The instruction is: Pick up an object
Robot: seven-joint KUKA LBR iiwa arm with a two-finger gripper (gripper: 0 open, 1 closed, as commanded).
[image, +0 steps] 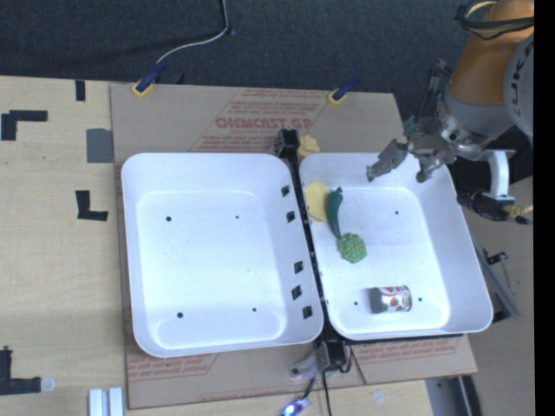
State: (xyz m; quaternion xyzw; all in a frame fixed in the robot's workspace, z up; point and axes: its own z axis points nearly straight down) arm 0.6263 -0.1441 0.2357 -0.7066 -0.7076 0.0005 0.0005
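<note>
The right bin [451, 241] holds three things. A pale yellow piece [315, 199] lies against its left wall. Overlapping it is a teal-stemmed green broccoli-like toy [347, 241]. A small can [391, 299] with a red and white label lies on its side near the front. My gripper [402, 167] hovers over the bin's back right corner, open, its two grey fingers [384, 161] spread apart with nothing between them. It is well clear of all three objects.
The left bin [156, 232] sits beside the right one, joined by a black clip strip [299, 232]. Both rest on a cardboard sheet [251, 120] held by blue and yellow clamps [149, 80]. A cable [217, 24] runs across the dark backdrop.
</note>
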